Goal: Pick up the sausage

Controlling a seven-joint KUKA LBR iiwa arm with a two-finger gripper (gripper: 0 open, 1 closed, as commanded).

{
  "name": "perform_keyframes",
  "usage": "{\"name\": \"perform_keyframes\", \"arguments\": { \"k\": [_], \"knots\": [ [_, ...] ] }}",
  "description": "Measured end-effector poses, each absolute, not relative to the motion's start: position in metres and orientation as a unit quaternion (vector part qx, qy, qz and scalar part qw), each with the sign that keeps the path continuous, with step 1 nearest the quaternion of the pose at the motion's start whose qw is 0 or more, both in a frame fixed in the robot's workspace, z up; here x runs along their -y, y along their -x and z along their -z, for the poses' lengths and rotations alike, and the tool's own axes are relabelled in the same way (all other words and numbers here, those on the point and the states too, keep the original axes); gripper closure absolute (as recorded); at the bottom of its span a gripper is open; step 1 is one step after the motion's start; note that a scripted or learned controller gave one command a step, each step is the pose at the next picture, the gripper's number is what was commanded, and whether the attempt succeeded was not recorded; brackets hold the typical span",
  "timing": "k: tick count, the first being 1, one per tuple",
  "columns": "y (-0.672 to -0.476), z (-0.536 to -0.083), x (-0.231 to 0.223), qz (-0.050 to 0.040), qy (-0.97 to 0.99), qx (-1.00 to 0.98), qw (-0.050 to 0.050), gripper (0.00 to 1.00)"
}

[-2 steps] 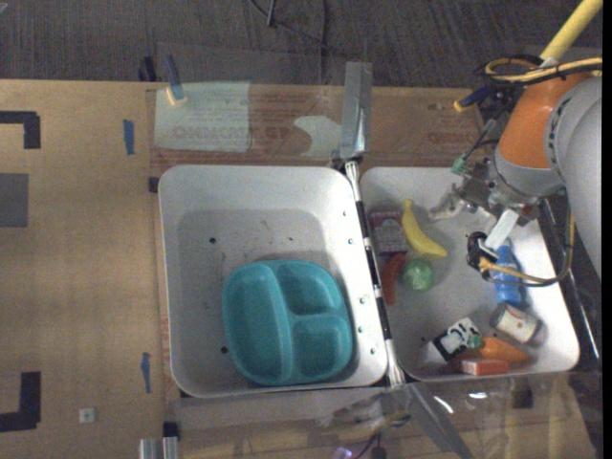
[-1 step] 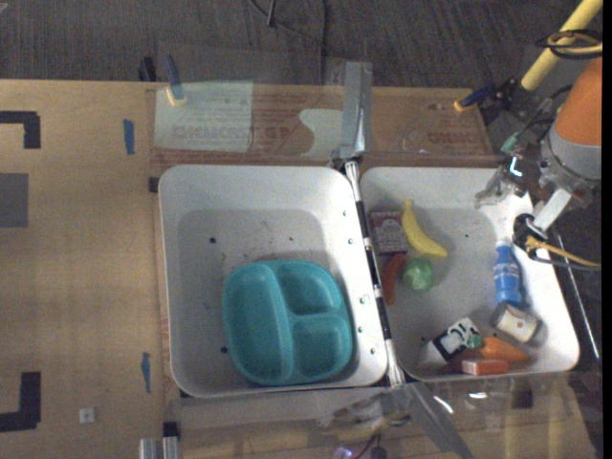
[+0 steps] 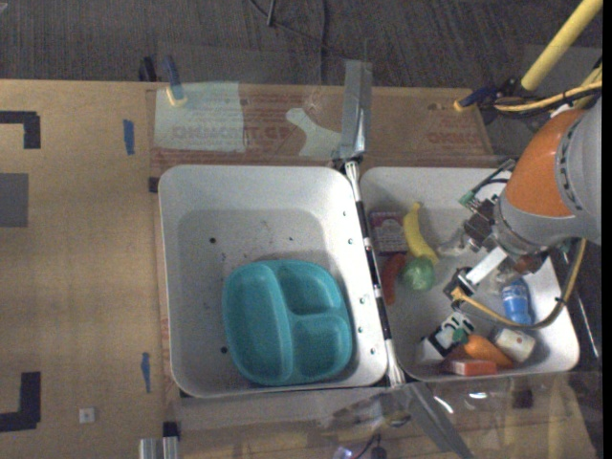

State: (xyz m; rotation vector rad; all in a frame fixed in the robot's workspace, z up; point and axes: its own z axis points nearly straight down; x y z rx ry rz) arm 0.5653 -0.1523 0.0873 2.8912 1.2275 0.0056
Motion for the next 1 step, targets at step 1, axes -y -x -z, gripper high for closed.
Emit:
{"name": "perform_keyframes", "arguments": {
  "k": [1],
  "knots": [
    [-0.5853, -0.0877, 0.0963, -0.0027, -0.974, -0.225, 0.002, 0.00]
  ]
}}
